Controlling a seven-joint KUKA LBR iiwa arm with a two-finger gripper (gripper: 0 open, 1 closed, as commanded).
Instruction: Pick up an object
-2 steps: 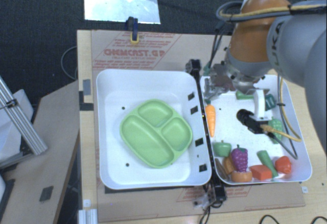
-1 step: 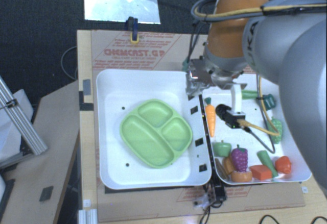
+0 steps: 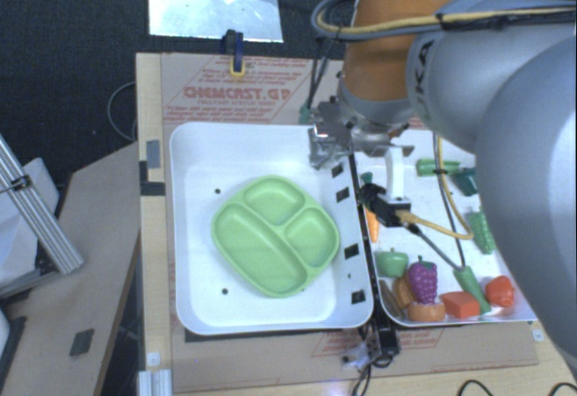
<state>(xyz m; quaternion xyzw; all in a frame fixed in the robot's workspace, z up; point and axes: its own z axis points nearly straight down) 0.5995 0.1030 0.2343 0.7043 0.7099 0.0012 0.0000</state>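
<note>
Camera view from above: I see two white bins side by side on the worktop (image 3: pixel 153 205). The left bin (image 3: pixel 194 232) carries a green divided plate (image 3: pixel 275 236) lying flat near its middle. The right bin (image 3: pixel 397 308) holds a cluster of toy foods at its near end: a purple bunch of grapes (image 3: pixel 422 280), a green pepper (image 3: pixel 393 262), a red block (image 3: pixel 461 304), a tomato (image 3: pixel 500 291) and an orange piece (image 3: pixel 425 312). More green pieces lie farther back, one near the far edge (image 3: pixel 451 170).

The arm (image 3: pixel 505 87) reaches in from the right, its wrist over the divider between the bins at the far end. The hand (image 3: pixel 356 146) sits below the orange band; I cannot tell how it is set, as the wrist body hides that part, and I see nothing in its hold.

Judgement: the toy foods look like light, stiff, smooth plastic, likely to slip or roll under a poor pinch. The grapes offer a bumpy surface and stand slightly clear of their neighbours on the far side; I would take them across the middle. The red block has flat sides, also a fair choice. The crowding at the near end risks nudging adjacent pieces.
</note>
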